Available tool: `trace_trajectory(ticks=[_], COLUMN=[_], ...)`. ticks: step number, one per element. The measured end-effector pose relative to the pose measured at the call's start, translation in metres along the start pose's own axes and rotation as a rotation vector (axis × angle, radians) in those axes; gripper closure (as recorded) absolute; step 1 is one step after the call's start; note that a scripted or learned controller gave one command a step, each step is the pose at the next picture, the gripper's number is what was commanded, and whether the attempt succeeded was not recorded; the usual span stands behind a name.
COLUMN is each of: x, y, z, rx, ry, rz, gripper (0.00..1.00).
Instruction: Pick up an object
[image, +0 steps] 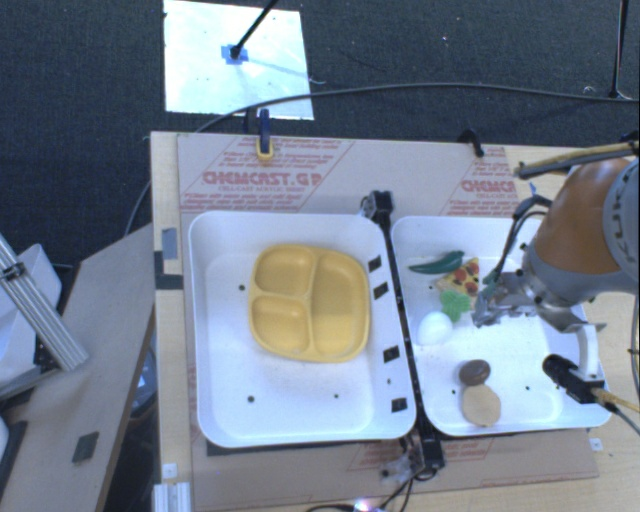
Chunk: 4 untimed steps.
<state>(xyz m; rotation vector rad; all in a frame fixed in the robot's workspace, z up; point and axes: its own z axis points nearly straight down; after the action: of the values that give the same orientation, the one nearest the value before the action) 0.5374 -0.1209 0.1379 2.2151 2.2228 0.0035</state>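
Camera view: my gripper (487, 305) hangs low in the right bin (520, 415), finger spread — cannot tell. White ball (434, 327) just left of it; brown discs (478, 390) nearer the front rim. Yellow divided plate (309, 301) fills the left bin (225, 400). Dark carpet (80, 100) surrounds the bench.

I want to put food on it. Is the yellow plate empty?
Empty. The yellow plate lies flat in the left bin, and all its compartments show bare yellow.
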Motion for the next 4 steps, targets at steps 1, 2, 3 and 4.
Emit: trace_trajectory(ticks=[1,2,3,4], x=[0.003,0.004,0.05,0.109], y=[0.005,0.007,0.009,0.019], z=[-0.044,-0.109,-0.099,-0.105], rx=[-0.002,-0.005,0.001,0.002], ry=[0.0,-0.001,0.002,0.003], rz=[-0.001,-0.001,-0.006,-0.007], gripper=[1.0,1.0,1.0,1.0])
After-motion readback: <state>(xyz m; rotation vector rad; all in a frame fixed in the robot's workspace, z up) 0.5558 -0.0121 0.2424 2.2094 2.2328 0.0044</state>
